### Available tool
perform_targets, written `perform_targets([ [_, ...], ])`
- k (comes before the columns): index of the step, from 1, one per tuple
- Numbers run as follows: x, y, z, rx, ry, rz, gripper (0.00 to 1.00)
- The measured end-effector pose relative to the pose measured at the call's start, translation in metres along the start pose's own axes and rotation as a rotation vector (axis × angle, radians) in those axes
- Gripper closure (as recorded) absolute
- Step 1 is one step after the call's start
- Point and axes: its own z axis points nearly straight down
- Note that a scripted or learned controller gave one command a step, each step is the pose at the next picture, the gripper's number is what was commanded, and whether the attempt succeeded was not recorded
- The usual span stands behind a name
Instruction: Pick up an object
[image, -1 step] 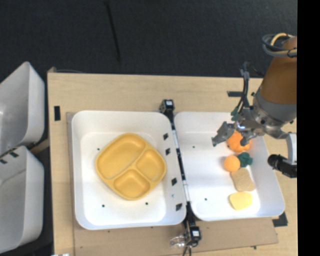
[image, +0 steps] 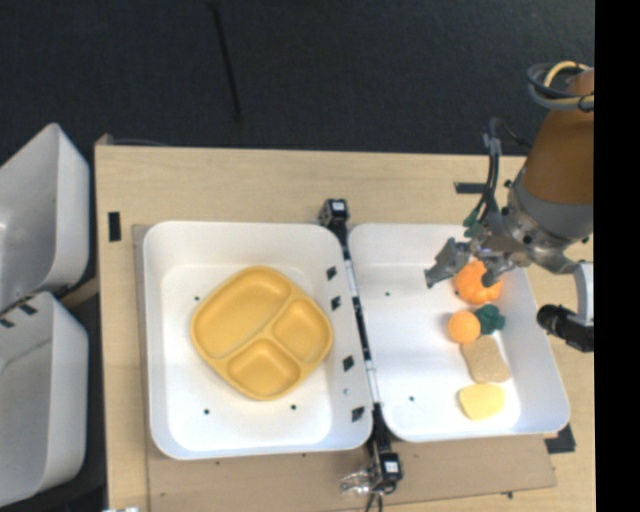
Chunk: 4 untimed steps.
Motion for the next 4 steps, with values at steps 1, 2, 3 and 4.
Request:
perform_targets([
  [1, -0.009, -0.008, 0.052, 0.005, -0.002, 0.004, 0.00],
  [2, -0.005, -0.013, 0.113, 0.007, -0.001, 0.005, 0.00],
  [3, -0.014, -0.016, 0.173, 0.006, -0.001, 0.004, 0.00],
  [4, -0.013, -0.014, 0.159, -0.002, 0.001, 0.011, 1.00],
])
